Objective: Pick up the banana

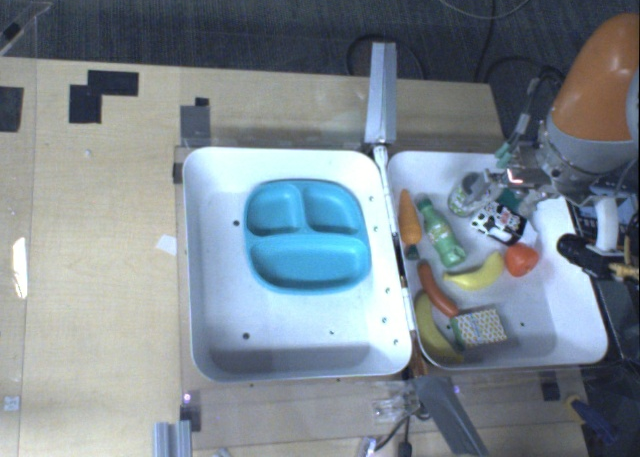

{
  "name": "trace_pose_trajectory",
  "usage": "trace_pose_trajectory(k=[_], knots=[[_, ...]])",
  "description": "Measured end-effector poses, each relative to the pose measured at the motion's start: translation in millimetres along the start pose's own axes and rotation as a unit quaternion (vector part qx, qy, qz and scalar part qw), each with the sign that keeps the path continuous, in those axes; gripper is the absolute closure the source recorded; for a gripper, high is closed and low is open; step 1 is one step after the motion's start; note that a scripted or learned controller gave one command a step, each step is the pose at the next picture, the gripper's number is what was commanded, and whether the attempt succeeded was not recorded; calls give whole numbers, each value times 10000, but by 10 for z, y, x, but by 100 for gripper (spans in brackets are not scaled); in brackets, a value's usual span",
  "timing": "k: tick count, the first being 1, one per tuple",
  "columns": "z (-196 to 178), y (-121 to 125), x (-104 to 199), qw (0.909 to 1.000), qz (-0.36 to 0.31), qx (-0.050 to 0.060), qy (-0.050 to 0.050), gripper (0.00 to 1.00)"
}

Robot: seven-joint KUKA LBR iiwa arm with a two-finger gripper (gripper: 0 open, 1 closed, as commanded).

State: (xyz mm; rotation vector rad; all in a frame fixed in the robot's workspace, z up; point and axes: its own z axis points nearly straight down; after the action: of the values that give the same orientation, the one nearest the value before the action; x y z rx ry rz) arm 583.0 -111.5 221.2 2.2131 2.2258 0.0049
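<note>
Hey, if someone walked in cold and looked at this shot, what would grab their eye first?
Probably the blue divided plate, alone in the left bin. Next, the orange-banded arm at the right, its claw over the right bin, where a banana, carrot and green bottle crowd together.
</note>
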Motion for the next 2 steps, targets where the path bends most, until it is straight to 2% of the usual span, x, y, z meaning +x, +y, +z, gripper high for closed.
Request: trace_pose_trajectory(k=[1,2], knots=[[213,201,17,10000,-62,-6,-4,0],[1302,-303,-190,9971,-767,-23,-8,0]])
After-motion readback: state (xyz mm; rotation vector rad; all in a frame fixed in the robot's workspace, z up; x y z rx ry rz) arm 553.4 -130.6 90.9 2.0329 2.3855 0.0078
